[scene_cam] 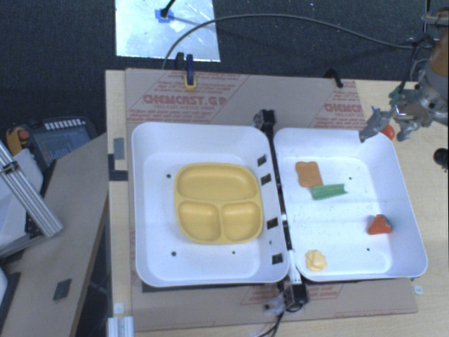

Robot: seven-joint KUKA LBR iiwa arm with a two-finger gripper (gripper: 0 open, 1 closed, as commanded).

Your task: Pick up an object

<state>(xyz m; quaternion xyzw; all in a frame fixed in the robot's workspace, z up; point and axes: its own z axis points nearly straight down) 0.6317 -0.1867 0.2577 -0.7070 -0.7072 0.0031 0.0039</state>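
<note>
Both white bins [210,135] look like smooth, slightly glossy plastic. Yellow divided tray [216,202]: matt plastic. Worktop [231,97] under them is pale wood-look board with red print. Shiny metal sheet [165,20] behind lies on dark rough carpet [56,41]. My gripper [393,121] reads as grey metal.

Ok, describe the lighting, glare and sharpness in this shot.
Camera view: even, soft light, with only faint shadows under the yellow tray and the green piece; the foil sheet at the top glares bright; the end effector at the right looks slightly blurred; the white bins are bright but their rims stay readable.
</note>
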